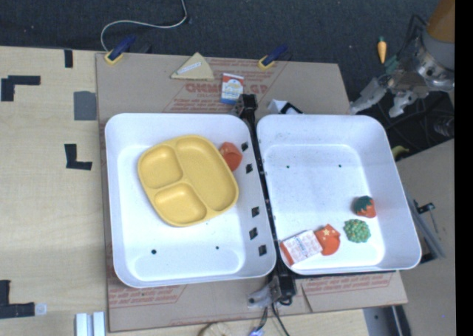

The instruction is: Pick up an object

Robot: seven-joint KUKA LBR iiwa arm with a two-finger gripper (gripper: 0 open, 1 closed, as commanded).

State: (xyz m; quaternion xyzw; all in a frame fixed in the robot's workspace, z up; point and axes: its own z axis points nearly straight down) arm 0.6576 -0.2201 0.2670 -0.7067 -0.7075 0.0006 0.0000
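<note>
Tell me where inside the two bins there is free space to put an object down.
The right bin is bare across its far and middle floor. Its near edge is crowded: a packet, a red toy, a green toy and a strawberry. In the left bin, the yellow tray and an orange toy fill the middle; a bare strip runs along the near wall.

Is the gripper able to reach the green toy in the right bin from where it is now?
Probably yes: the green toy lies uncovered, apart from its neighbours, and the gripper hangs outside the right bin.
</note>
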